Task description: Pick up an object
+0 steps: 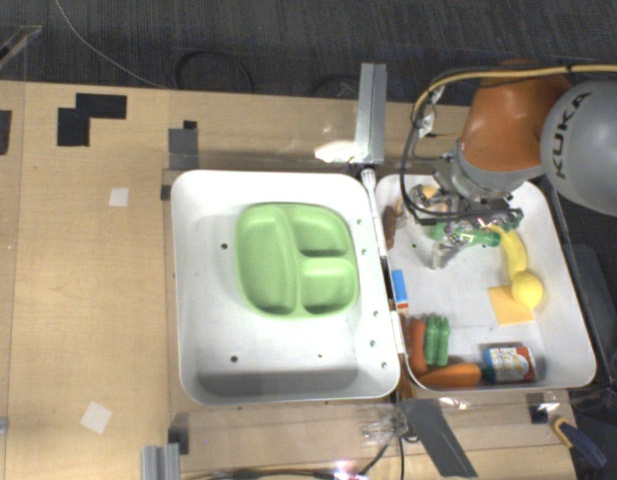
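Observation:
My gripper [455, 240] hangs low over the back of the right bin [576, 353], under the orange wrist band. A small green object [476, 235] lies right beside it, touching or nearly touching; whether it is gripped is hidden. A yellow banana [517, 265] lies just to the right. Nearer the front are an orange-yellow block [511, 306], a small can [506, 362], an orange carrot-like piece [451, 374] and a green vegetable piece [436, 340].
The left bin [200, 363] holds a green divided plate [293, 258]. A small blue item [399, 288] lies by the wall between the bins. A metal post [371, 118] stands behind the bins, and cables loop near the wrist.

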You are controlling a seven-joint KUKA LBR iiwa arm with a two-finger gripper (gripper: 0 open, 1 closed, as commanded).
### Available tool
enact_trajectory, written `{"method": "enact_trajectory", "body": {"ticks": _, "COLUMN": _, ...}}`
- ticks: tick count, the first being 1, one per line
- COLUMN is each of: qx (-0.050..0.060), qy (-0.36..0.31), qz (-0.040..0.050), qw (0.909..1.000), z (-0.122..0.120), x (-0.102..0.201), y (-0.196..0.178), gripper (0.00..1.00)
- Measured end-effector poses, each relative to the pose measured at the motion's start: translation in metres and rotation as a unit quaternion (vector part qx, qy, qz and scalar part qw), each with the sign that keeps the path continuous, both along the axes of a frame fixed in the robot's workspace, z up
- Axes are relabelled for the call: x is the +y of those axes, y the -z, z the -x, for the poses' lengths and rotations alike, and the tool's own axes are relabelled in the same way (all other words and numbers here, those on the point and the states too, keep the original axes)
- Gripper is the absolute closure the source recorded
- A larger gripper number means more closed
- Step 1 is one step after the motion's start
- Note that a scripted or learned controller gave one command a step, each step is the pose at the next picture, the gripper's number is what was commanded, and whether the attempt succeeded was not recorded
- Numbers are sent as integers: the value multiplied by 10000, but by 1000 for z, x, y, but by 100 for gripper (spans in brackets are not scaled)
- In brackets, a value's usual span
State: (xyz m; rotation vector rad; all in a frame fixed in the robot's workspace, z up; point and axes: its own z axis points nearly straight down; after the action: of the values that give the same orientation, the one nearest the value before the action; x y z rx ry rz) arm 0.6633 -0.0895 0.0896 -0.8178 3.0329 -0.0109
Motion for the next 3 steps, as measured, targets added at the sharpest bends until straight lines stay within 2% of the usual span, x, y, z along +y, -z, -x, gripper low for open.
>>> {"method": "enact_trajectory", "body": {"ticks": 1, "qx": -123, "qy": -4, "qz": -23, "qw": 9999, "z": -6, "x": 3, "y": -16, "gripper": 100}}
{"method": "enact_trajectory", "body": {"ticks": 2, "qx": -64, "qy": -1175, "qz": -20, "qw": 9931, "z": -9, "x": -43, "y": -89, "gripper": 100}}
{"method": "enact_trajectory", "body": {"ticks": 3, "qx": -74, "qy": -511, "qz": -35, "qw": 9987, "z": -9, "x": -3, "y": -151, "gripper": 100}}
